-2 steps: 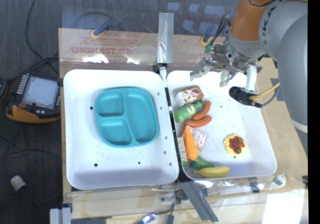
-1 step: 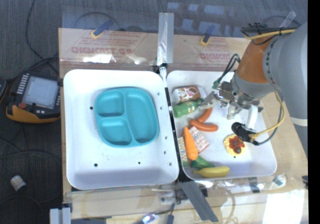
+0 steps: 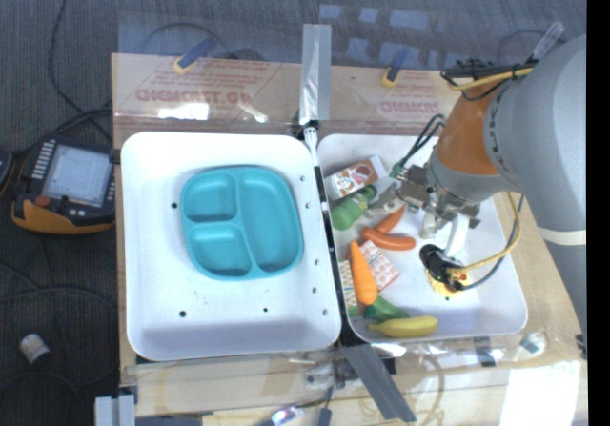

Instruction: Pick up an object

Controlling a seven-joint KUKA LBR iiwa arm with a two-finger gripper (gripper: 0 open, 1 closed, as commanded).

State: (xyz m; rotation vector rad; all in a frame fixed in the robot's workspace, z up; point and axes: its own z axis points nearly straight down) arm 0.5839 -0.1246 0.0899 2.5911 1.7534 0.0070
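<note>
Reaching into the right bin, the gripper hangs low over a crowded heap of toy food: a hot dog, a carrot, a green pepper and a banana near the front wall. Whether its jaws are parted or closed I cannot tell. Packed this tightly, the pieces could be shoved aside, or two pinched together. A teal divided plate sits in the left bin.

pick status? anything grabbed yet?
Done: the arm has reached the right bin, with the end effector low among the toys. In hand: nothing visibly gripped. The hot dog, carrot and banana lie on the bin floor. Left: grasp an item and lift it. The teal divided plate sits in the left bin.
</note>
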